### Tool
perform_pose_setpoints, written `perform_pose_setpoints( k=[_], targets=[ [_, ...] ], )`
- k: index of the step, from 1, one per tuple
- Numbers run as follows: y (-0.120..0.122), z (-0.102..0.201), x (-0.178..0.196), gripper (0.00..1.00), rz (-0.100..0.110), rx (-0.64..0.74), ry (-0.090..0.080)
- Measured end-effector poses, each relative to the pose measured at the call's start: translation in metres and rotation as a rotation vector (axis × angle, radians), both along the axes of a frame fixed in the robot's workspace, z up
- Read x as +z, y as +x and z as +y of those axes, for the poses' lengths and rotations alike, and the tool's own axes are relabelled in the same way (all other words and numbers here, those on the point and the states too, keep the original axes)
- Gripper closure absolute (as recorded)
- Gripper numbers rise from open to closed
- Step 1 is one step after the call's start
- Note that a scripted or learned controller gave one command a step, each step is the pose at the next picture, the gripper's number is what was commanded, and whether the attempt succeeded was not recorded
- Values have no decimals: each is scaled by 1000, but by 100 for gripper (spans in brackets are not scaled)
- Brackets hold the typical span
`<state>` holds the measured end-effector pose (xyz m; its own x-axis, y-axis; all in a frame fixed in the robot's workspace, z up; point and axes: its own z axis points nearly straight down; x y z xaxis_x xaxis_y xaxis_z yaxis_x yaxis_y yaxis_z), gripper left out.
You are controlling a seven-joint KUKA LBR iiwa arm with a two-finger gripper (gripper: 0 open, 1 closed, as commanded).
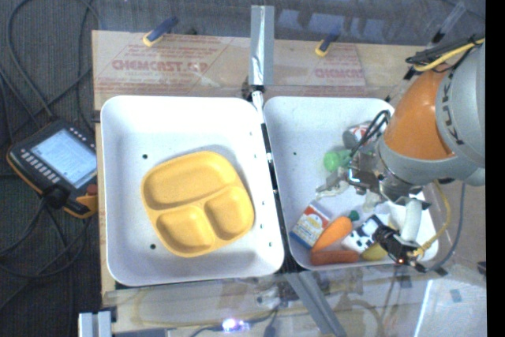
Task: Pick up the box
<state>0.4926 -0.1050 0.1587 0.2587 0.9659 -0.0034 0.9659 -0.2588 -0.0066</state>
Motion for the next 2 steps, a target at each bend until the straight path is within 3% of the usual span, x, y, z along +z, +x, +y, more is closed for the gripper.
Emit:
perform_pose_setpoints(
  k=[1,2],
  targets=[
    [-2,12,-68,0,-26,165,-2],
    [-3,12,-60,100,-21,166,1]
  ],
)
